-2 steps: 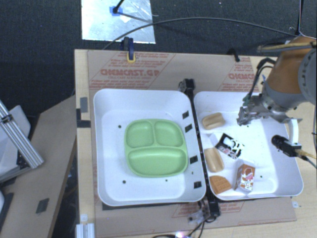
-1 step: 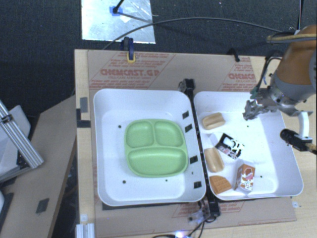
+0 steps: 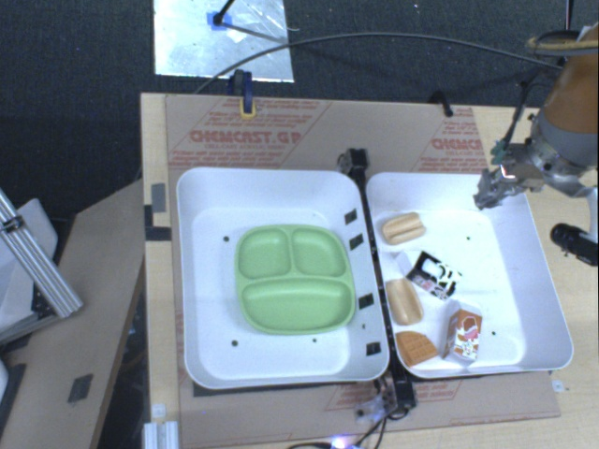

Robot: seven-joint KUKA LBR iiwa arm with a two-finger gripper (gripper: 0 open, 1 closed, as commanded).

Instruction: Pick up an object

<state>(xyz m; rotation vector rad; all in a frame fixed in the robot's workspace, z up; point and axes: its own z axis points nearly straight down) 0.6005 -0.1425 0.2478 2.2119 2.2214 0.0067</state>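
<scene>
The right bin holds several small items. A tan bread roll lies near its back left. A black and white packet sits in the middle, with a second tan roll just left of it. A flat brown wafer and a small red and white carton rest near the front edge. My gripper hangs over the bin's back right corner, well apart from all the items. Nothing shows between its fingers.
The left bin carries a green three-section plate. Black clips line the seam between the bins. A blue and yellow clamp stands at the back of the cardboard sheet. A cable arcs across the back.
</scene>
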